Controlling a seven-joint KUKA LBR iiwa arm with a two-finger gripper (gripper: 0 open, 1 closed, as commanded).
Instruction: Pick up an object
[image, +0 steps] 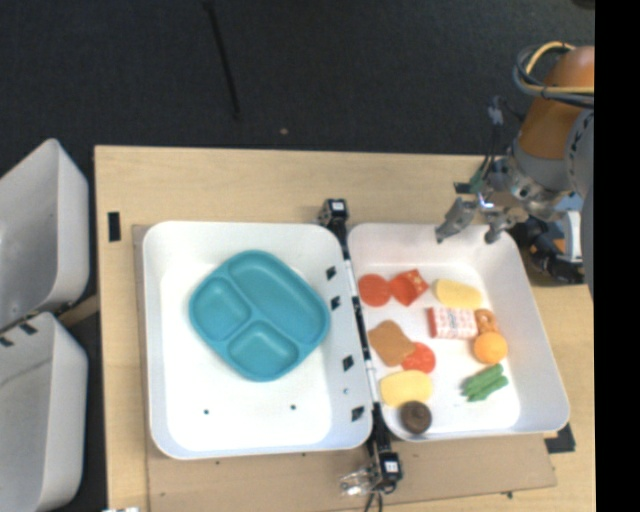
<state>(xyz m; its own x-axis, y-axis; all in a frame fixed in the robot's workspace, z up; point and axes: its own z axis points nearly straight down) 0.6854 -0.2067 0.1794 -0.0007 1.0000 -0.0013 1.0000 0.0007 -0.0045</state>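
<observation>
Gripper (468, 224) above right bin's (530, 300) far edge, seemingly holding nothing.

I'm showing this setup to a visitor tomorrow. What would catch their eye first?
Probably the blue divided plate, lying alone in the left bin. Next, the bright toy foods clustered in the right bin, such as the orange and the green beans. The end effector hovers over that bin's far edge.

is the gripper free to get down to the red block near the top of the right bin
Probably yes. The gripper sits open over the right bin's far edge, and the red block lies uncovered, though an orange-red disc sits tight beside it.
</observation>
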